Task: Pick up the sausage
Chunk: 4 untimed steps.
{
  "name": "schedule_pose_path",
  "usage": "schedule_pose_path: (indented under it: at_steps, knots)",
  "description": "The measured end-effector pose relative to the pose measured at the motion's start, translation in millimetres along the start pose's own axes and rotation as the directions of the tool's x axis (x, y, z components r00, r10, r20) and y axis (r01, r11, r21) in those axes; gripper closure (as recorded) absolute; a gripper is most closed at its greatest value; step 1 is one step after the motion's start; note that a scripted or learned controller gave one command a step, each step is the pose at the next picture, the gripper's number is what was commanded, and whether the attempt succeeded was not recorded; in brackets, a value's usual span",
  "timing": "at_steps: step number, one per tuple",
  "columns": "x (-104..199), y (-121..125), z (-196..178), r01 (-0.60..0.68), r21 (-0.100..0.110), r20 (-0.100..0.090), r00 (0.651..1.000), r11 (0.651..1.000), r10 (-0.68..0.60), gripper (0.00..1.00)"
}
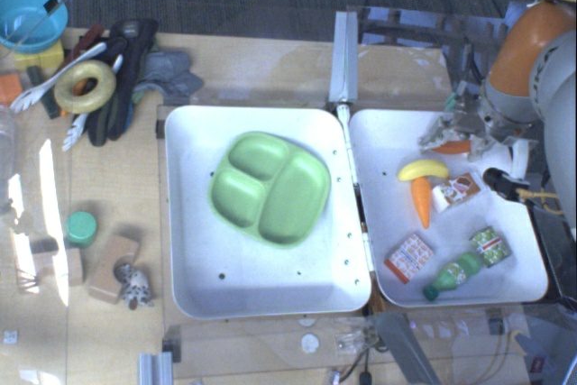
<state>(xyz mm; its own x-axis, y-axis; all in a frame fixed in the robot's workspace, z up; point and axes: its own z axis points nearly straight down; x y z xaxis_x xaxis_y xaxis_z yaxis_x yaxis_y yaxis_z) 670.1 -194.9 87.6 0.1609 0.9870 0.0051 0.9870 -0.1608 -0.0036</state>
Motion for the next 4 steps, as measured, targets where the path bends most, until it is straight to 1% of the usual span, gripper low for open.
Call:
schedule_pose_path:
  at_steps: [1, 2, 3, 4]
  knots:
    - [3, 1, -11, 0.008, 0.001, 0.000, 1.000, 1.000, -0.008, 1.00]
    - [3, 2, -12, 0.009, -0.005, 0.001, 1.000, 1.000, -0.009, 0.00]
    - [3, 1, -22, 0.013, 0.002, 0.003, 1.000, 1.000, -0.013, 1.00]
    - [5, 3, -25, 0.015, -0.010, 0.003, 1.000, 1.000, -0.015, 0.00]
